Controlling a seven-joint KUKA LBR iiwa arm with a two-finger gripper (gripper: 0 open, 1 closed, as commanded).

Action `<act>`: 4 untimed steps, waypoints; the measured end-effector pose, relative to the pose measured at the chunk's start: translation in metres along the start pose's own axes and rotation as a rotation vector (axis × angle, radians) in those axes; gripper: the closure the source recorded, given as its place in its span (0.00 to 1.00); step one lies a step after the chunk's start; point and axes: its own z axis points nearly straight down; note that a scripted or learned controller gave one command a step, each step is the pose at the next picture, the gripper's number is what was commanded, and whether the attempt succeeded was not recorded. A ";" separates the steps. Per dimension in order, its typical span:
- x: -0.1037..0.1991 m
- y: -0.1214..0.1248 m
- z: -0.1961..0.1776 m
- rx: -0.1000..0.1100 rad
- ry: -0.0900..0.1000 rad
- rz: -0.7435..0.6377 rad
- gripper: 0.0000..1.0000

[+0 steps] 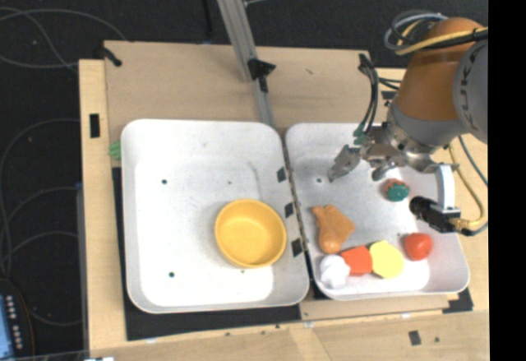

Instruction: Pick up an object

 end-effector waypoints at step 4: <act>-0.005 -0.009 0.098 -0.003 -0.001 0.011 1.00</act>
